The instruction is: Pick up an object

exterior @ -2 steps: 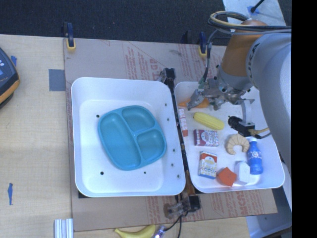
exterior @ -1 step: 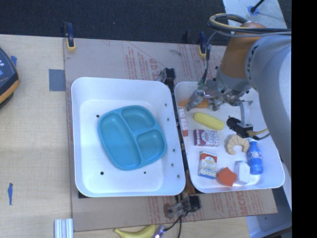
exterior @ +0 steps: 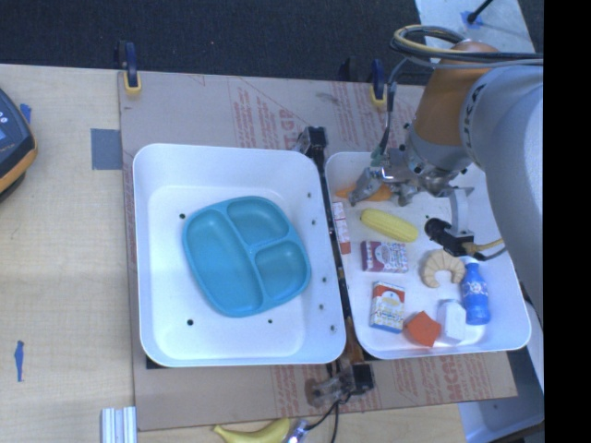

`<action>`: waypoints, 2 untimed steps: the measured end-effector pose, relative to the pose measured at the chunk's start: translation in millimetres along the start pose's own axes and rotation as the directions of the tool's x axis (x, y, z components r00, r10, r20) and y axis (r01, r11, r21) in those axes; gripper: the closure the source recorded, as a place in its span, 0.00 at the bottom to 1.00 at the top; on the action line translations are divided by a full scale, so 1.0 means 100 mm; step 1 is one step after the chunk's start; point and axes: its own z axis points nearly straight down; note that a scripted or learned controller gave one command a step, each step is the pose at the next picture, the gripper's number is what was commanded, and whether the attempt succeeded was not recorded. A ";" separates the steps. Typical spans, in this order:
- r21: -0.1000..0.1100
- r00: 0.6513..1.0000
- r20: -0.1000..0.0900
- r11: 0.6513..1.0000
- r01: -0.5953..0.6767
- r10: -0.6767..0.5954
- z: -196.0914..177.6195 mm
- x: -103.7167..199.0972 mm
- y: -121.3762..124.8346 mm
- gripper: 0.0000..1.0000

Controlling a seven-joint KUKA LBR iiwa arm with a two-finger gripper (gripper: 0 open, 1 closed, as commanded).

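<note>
I see the desk [exterior: 65, 275] carrying two white bins. The left bin [exterior: 157, 178] holds a blue divided plate [exterior: 245, 255]. The right bin [exterior: 503, 335] holds the small things, and my arm [exterior: 480, 109] reaches over its far end.

My gripper [exterior: 395, 185] sits low at the far-left corner of the right bin, just above the corn [exterior: 388, 224]. Whether it is spread or pressed together I cannot tell from here; nothing shows between its tips.

Going down in size: the corn lies on its side nearest the gripper, then a croissant [exterior: 442, 268], a blue bottle [exterior: 475, 293], two small cartons [exterior: 383, 257] [exterior: 388, 305], an orange block [exterior: 423, 329] and a white piece [exterior: 454, 319] beside it.

I'd take the corn as the target. It looks like a light, stiff plastic toy, smooth and rounded, so it may roll or slip. I'd close across its middle, jaws square to its long axis. The croissant's bumps might grip better; the bottle looks slick.
</note>
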 end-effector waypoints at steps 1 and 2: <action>0.002 1.000 -0.001 1.000 0.001 -0.001 0.00 0.08 0.00 0.00; 0.001 1.000 0.000 1.000 -0.001 0.001 0.00 0.04 0.00 0.00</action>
